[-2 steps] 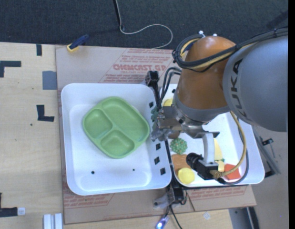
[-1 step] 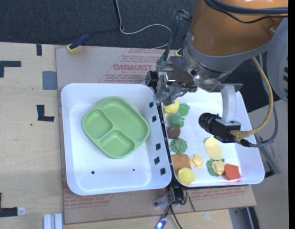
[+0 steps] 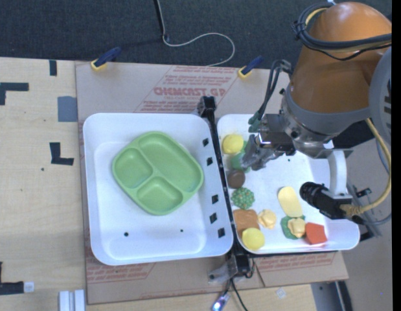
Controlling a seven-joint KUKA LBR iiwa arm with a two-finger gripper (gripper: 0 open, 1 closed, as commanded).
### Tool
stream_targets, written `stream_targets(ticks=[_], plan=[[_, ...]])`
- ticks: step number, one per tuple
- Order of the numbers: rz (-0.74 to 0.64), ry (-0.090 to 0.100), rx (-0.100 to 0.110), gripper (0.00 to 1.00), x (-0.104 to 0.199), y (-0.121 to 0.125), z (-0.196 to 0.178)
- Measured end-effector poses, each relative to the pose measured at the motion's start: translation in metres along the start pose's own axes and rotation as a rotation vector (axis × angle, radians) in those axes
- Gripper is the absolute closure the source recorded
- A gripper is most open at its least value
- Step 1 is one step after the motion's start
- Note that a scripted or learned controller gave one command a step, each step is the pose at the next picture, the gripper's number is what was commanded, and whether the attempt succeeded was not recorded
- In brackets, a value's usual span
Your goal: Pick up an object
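Note:
My gripper (image 3: 251, 157) hangs over the left part of the right bin (image 3: 330, 173). It is just right of a yellow ball (image 3: 232, 143) and above a brown ball (image 3: 236, 179). A green broccoli-like piece (image 3: 243, 197) lies below those, followed by an orange-brown piece (image 3: 245, 219) and a yellow lemon (image 3: 253, 239). To the right lie a small yellow piece (image 3: 267, 218), a pale yellow banana shape (image 3: 290, 201), a green-and-yellow piece (image 3: 294, 227) and a red block (image 3: 315, 233). The view shows nothing held in the gripper.
The left bin (image 3: 103, 232) holds a green divided plate (image 3: 157, 172). A black divider with clips (image 3: 216, 173) runs between the bins. The arm's bulky orange-and-grey body (image 3: 336, 70) covers the right bin's far side, and a black fitting (image 3: 320, 199) sits near its right wall.

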State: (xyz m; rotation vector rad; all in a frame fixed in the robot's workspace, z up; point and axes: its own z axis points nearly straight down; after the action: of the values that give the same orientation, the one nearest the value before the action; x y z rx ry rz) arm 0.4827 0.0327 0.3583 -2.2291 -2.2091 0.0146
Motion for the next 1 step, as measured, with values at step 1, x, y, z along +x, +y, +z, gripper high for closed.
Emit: stream_targets(ticks=[1], plan=[[-0.018, 0.006, -0.010, 1.00, 0.0774, -0.0003, -0.0334]])
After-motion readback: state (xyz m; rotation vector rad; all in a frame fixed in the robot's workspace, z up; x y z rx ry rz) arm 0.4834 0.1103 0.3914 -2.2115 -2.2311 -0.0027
